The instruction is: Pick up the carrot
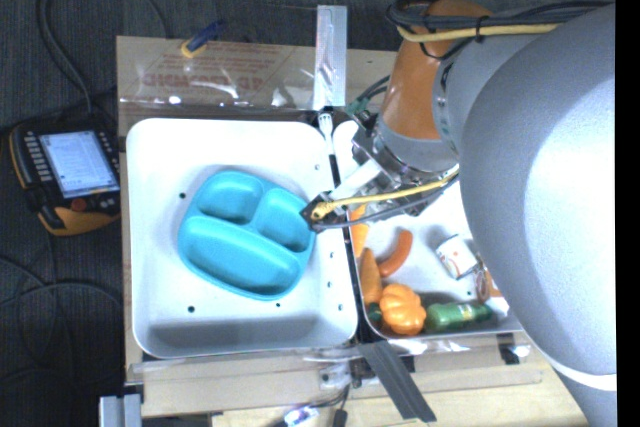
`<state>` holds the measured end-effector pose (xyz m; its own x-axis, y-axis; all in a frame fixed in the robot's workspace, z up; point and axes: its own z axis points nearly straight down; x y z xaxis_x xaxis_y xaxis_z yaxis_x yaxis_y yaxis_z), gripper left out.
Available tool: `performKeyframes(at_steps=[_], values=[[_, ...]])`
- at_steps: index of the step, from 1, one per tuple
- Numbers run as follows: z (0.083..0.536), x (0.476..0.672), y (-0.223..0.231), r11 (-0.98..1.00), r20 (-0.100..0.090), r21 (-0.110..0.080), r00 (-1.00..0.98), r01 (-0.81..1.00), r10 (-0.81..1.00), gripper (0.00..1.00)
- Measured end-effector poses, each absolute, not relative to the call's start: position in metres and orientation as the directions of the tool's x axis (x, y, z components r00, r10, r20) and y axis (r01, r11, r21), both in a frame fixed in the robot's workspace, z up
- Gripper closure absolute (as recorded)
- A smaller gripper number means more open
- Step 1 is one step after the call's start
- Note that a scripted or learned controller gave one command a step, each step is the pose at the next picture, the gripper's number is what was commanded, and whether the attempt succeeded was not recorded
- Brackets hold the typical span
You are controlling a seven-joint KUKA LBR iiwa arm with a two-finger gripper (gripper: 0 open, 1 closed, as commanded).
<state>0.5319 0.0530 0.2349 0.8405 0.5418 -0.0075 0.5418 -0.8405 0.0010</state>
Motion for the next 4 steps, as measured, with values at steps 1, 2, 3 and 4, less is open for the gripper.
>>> performKeyframes(at_steps=[1,2,3,4], values=[[0.263,0.492,0.1,-0.959,-0.006,0.0,0.959,0.283,0.283,1.0],[0.258,0.512,0.018,-0.98,-0.006,0.004,0.98,0.198,0.198,1.0],[0.266,0.484,0.004,-0.969,-0.006,0.003,0.969,0.247,0.247,1.0],[0.258,0.483,0.088,-0.979,-0.006,0.001,0.979,0.206,0.206,1.0]])
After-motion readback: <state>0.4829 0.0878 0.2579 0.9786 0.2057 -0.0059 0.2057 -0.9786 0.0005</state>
